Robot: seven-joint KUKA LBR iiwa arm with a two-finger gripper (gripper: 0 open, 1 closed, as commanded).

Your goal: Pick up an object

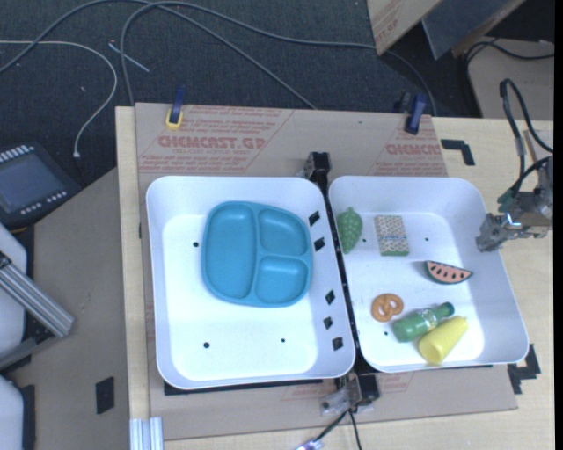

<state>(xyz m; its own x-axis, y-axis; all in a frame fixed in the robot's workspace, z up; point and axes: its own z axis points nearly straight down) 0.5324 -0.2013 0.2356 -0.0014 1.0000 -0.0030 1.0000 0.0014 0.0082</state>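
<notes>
Over right bin's (493, 290) far edge, gripper (501, 227) hovers, nothing visibly held; grip state: cannot tell. Watermelon slice (449, 272) nearest, pretzel (386, 307), green bottle (420, 322), yellow bottle (442, 340) lie within. Approach step, apparently; next move calls for descent onto one item.

A dark-screened grey monitor (26, 183) sits left of the bench. Thin white cables (97, 53) loop over dark carpet. A brown cardboard box (398, 19) lies beyond the bench.
</notes>
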